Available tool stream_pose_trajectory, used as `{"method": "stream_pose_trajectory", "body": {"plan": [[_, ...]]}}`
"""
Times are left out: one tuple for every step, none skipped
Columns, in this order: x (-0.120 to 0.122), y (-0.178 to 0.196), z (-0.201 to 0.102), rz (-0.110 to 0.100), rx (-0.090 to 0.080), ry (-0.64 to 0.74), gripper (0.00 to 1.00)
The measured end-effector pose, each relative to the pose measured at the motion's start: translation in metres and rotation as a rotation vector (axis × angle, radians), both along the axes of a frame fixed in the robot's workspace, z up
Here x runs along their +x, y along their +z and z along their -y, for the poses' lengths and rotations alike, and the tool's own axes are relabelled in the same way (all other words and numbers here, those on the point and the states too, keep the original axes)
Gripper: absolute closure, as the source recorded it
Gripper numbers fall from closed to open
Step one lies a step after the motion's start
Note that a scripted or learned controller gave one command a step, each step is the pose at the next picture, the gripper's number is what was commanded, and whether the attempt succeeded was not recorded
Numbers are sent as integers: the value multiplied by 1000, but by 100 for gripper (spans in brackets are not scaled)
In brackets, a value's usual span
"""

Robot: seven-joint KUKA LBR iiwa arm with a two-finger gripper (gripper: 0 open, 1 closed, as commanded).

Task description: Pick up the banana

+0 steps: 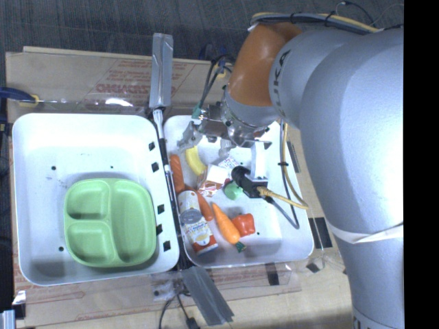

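Tool (206,137) low in right bin (295,242) beside banana (195,160) — grip state unclear.

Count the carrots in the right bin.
2. One carrot lies along the bin's left wall beside the banana; another carrot lies lower, next to the red pepper. The arm may hide more.

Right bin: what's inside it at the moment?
The right bin holds the banana, two carrots, a small bottle, a red piece and a green piece. The gripper and arm cover its far end.
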State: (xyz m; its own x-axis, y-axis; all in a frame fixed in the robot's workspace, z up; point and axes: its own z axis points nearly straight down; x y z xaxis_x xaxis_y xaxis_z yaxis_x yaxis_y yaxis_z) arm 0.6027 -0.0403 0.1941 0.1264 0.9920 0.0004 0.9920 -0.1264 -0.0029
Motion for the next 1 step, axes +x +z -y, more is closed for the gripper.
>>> {"method": "stream_pose_trajectory", "body": {"plan": [[17, -3, -21, 0, -2, -151, 0]]}}
